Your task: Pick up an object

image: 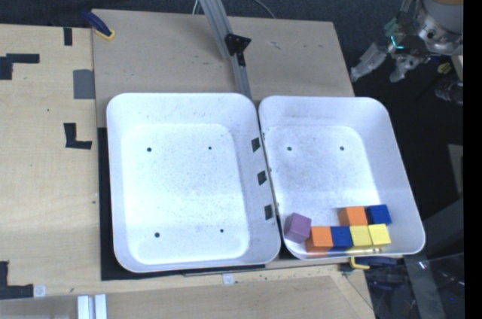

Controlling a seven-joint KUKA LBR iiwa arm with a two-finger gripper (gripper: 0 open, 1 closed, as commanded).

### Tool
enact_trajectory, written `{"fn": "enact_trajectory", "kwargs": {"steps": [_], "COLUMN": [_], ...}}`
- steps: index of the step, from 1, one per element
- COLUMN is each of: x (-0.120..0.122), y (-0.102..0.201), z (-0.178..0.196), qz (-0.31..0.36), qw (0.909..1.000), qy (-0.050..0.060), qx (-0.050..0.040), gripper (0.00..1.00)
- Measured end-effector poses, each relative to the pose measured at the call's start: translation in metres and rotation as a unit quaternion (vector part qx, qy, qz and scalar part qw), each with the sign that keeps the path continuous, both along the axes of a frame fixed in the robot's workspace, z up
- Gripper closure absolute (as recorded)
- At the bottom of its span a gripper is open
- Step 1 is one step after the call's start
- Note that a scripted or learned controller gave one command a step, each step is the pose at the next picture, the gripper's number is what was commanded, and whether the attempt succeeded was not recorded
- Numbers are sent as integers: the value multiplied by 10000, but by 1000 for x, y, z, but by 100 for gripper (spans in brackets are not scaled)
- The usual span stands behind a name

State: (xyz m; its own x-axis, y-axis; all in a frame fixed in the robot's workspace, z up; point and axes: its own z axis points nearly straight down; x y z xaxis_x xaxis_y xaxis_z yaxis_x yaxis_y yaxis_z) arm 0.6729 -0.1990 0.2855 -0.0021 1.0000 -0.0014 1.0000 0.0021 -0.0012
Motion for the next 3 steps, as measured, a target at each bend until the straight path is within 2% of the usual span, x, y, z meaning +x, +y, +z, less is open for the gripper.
{"fn": "enact_trajectory", "kwargs": {"steps": [1, 2, 3], "x": [0, 0, 7], "y": [0, 1, 8], "z": [10, 10, -88], "qz": [4, 5, 1], "qw": [10000, 10000, 10000], "qy": [1, 6, 40], "qx": [-13, -15, 9], "gripper": [100, 0, 0]}}
